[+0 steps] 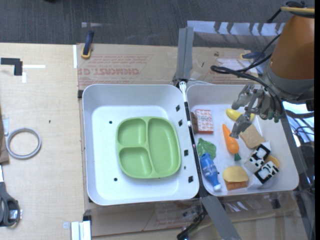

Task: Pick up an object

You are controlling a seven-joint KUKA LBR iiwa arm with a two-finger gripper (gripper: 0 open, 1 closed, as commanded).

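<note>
The right bin (210, 96) holds several toy foods: a red-and-white packet (203, 121), a yellow banana piece (233, 115), an orange carrot (230, 141), a tan bread slice (252, 137), a green leafy piece (206, 147), a blue bottle (209, 171), a sandwich-like bun (235, 177) and two black-and-white blocks (263, 164). My gripper (246, 118) hangs over the bin's upper right part, above the banana, the carrot and the bread slice. Its fingers stand apart with nothing between them.
The left bin (100, 109) holds a green divided plate (148, 147). A roll of tape (22, 143) lies on the wooden bench at the left. Cables run near the arm at the right. A grey divider post (184, 54) stands between the bins at the back.
</note>
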